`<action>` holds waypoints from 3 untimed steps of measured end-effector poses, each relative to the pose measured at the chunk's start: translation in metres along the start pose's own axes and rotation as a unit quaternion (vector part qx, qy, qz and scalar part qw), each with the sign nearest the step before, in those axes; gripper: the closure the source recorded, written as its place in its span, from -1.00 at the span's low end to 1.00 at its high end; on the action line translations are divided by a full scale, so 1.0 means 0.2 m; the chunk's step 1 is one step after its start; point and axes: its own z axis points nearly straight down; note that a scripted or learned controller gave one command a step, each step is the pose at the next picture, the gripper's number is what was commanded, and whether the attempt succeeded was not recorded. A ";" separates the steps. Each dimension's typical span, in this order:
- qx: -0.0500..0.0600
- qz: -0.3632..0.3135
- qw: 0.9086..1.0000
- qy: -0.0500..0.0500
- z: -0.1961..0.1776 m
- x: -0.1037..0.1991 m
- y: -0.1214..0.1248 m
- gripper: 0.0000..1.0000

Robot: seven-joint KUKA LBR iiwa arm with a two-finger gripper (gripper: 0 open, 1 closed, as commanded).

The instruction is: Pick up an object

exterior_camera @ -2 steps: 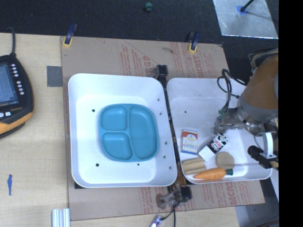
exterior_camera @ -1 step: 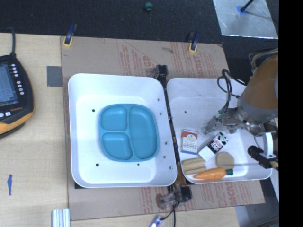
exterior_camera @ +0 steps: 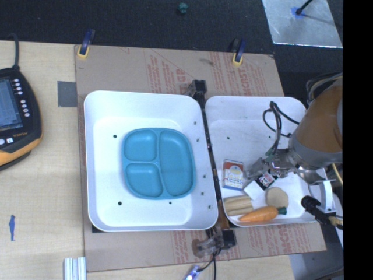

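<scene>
Reaching in from the right, my end effector [exterior_camera: 263,172] sits low in the right-hand bin [exterior_camera: 245,112], its dark tip down among the small things heaped at the bin's near end; whether it is released or clenched I cannot tell, since the mechanism and its cables crowd that spot. Just beside the tip lies a small card [exterior_camera: 233,174] with a red top and a pale picture, flat on the bin floor toward the dividing wall. A small white block [exterior_camera: 254,189] lies touching or nearly touching the tip on its near side. Nearer the front rim rest a tan wooden cylinder [exterior_camera: 237,204] on its side, a round beige piece [exterior_camera: 277,198] just to its right, and an orange carrot [exterior_camera: 260,215] with a green end, lying along the front wall. My grey wrist and orange band [exterior_camera: 322,121] rise over the bin's right side, with a black cable [exterior_camera: 275,120] looping above the bin's bare far half. The left-hand bin [exterior_camera: 99,156] holds a blue divided plate [exterior_camera: 158,163] with three compartments, set near its middle. Both bins stand on a brown cardboard sheet [exterior_camera: 175,69] clipped to the desk [exterior_camera: 35,214], and a black and orange control pendant [exterior_camera: 14,116] lies at the desk's left edge.
</scene>
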 end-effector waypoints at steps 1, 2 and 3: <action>-0.002 -0.002 1.000 -0.002 -0.06 -0.01 0.01 1.00; -0.002 -0.002 1.000 -0.002 -0.06 -0.01 0.01 -1.00; -0.001 0.001 1.000 0.000 -0.01 -0.14 0.67 -1.00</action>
